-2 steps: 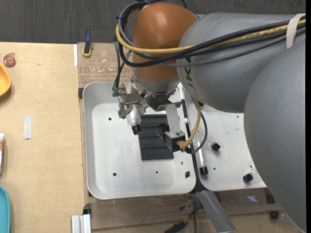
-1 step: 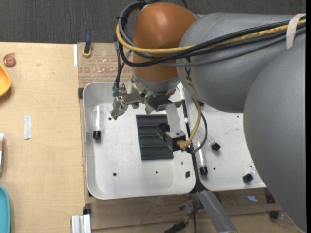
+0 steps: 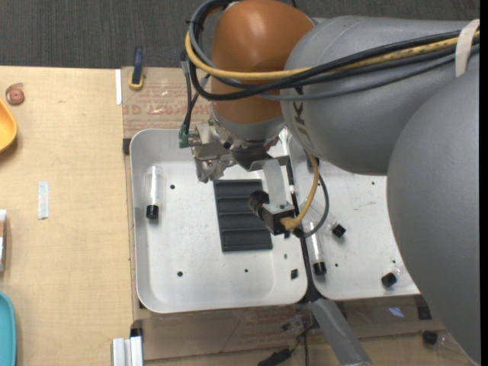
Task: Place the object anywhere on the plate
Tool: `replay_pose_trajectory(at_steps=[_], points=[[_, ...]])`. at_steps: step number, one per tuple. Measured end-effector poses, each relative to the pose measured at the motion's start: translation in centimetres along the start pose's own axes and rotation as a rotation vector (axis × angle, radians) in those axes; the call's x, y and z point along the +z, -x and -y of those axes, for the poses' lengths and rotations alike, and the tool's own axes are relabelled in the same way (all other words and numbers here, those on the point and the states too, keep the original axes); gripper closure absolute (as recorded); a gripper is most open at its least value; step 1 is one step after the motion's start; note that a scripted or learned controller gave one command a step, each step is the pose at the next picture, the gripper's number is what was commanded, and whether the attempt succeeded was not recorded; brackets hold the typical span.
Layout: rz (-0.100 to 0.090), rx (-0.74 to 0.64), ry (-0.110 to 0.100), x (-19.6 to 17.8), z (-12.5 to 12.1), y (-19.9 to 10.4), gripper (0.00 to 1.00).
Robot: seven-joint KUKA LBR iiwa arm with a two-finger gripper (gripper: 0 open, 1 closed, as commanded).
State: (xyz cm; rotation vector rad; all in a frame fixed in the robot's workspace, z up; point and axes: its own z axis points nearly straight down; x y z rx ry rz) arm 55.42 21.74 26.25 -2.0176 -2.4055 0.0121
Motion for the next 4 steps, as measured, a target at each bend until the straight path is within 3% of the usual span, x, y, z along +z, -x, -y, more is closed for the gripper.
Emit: replay_pose_trajectory(at_steps=[1,2,3,4], points=[[-0.001,-0.074,0.005,8.8,-6.7,2.9,1.00],[-0.002,-0.163,0.004,17.1,-7.2,2.1,1.00],[-0.002,-0.099,0.004,17.1,-5.4,0.7,1.00],[-0.002,0.378,0.004,17.1,-9.8,3.7,1.00]])
